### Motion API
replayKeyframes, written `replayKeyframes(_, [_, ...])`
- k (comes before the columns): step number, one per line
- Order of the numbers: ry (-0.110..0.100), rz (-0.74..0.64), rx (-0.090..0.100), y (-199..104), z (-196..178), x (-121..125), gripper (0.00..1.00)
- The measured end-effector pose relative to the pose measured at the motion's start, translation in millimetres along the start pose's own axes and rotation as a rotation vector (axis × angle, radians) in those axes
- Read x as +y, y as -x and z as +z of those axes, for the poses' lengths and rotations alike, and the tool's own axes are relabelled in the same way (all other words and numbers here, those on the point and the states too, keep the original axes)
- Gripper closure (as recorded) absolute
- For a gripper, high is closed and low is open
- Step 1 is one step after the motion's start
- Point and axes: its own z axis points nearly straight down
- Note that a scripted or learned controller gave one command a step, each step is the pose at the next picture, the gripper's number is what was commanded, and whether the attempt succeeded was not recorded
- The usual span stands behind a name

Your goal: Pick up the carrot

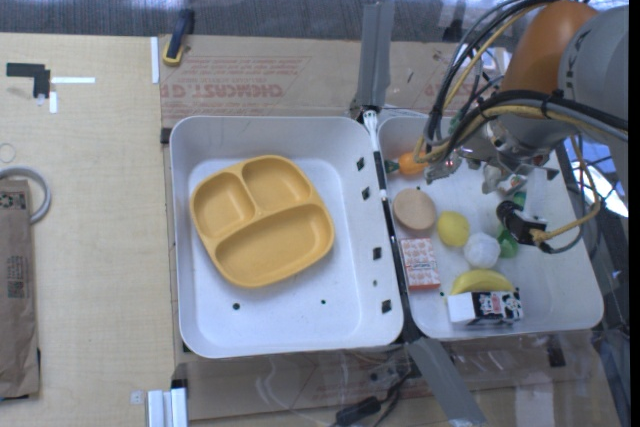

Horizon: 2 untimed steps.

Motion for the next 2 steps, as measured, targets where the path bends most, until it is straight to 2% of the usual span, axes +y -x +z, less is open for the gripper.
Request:
replayKeyframes(1, [0.0,0.154,0.0,-18.7,-52.5,-30.7,0.0])
replayKeyframes(2, [0.002,-0.317,0.0,4.1,8.2,-0.8,0.0])
